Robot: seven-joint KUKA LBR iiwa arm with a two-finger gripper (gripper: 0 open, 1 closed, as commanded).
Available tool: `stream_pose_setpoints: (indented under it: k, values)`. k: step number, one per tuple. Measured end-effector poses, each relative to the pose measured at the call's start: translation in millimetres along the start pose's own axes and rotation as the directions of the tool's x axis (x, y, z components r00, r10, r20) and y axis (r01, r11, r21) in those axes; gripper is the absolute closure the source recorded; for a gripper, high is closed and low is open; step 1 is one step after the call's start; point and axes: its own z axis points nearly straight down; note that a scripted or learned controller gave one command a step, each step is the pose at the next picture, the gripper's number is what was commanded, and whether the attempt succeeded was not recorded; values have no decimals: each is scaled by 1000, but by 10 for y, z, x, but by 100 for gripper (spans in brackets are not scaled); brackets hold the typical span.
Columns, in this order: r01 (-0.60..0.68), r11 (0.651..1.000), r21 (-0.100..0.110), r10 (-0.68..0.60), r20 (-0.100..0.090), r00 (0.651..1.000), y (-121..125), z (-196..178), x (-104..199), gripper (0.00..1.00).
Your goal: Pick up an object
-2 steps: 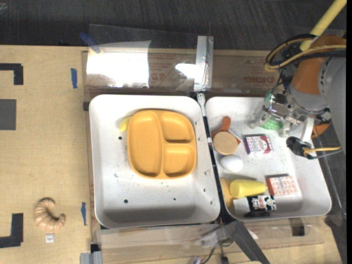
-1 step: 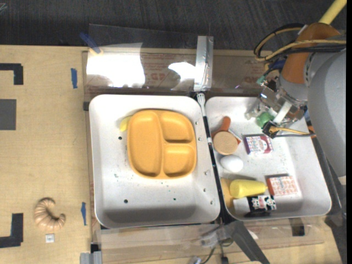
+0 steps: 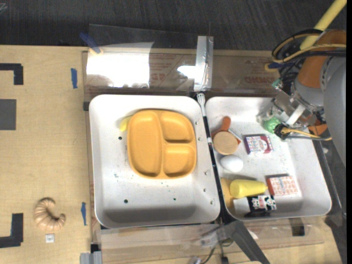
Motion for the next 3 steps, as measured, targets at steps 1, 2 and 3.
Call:
stream_pose_setpoints:
  k: [1, 2, 3]
  values:
    - [-69, 997, -37, 69, 4, 998, 69, -1441, -94, 0]
    - [-71, 997, -18, 71, 12, 997, -529, -567, -753, 0]
    - [56, 998, -28, -56, 12, 998, -269, -715, -39, 0]
